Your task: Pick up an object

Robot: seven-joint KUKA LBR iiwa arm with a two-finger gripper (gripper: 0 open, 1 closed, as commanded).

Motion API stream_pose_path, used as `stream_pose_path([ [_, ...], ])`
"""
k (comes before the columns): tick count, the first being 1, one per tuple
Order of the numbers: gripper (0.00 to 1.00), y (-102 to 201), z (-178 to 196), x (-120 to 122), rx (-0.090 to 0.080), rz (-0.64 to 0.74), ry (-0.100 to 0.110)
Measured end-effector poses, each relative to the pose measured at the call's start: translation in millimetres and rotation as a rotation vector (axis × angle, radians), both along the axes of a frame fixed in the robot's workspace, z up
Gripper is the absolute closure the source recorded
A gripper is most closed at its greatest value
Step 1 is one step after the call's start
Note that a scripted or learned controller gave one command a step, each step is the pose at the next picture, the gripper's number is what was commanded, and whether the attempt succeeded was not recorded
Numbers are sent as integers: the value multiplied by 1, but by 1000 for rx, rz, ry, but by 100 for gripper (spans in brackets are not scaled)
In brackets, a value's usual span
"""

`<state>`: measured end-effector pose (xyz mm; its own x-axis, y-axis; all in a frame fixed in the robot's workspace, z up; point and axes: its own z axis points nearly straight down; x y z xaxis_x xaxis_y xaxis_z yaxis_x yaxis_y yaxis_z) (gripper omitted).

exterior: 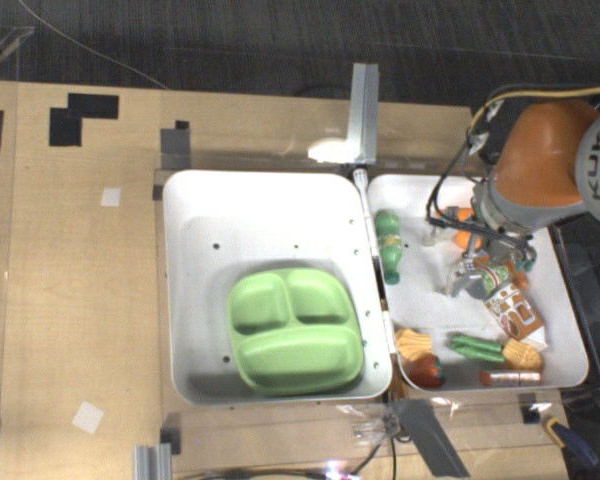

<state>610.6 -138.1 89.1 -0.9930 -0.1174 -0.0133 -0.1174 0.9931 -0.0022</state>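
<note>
My gripper [472, 276] hangs low over the right bin [570, 328], near its middle, under the orange-banded wrist [540, 153]. Right beside it, towards the bin's right wall, lies a red and white printed packet [514, 313], and whether the two touch I cannot tell. An orange item [462, 235] peeks out from behind the wrist. A green bottle-like piece [387, 238] lies by the bin's left wall. Along the front of the bin are a waffle-like piece [413, 343], a dark red fruit [427, 372], a green pod [477, 347], a yellow piece [523, 353] and a pink sausage [510, 376].
The left bin [195, 228] holds a green compartment plate [295, 330] at its front. A metal post [364, 113] stands behind the divider between the bins. Cables loop around the wrist. Bare bin floor shows left of the gripper.
</note>
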Motion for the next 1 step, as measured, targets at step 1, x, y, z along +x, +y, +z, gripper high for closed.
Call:
stream_pose_path([
  [1,0,-19,1,-31,-2,48,-1],
])
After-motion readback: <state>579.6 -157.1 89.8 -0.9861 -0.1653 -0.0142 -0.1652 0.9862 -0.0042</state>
